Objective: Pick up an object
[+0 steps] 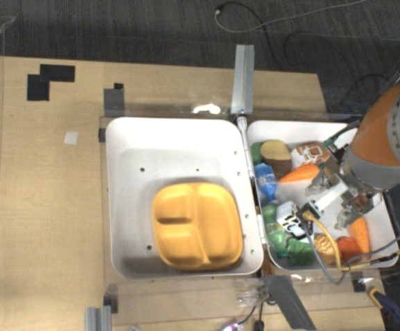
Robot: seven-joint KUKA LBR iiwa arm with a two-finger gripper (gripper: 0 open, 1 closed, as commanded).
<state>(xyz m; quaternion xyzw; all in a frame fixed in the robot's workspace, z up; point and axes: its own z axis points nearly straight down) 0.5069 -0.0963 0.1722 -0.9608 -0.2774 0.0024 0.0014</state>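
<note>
The right bin (324, 126) holds several small items: an orange carrot (300, 174), an olive-brown rounded piece (276, 149), a blue item (265, 179), green pieces (286, 248), a brown ring-shaped snack (324, 247) and an orange piece (360, 232) beside a red one (348, 249). My gripper (348, 211) is low over the right half of this bin, just above the orange piece and to the right of the carrot. The wrist hides what lies directly beneath it. No item can be seen between its tips.
The left bin (127, 150) holds a yellow divided plate (196, 224) toward its front right. A metal post (243, 81) stands behind the wall between the bins. The grey arm with its orange band (386, 126) covers the right bin's far right corner.
</note>
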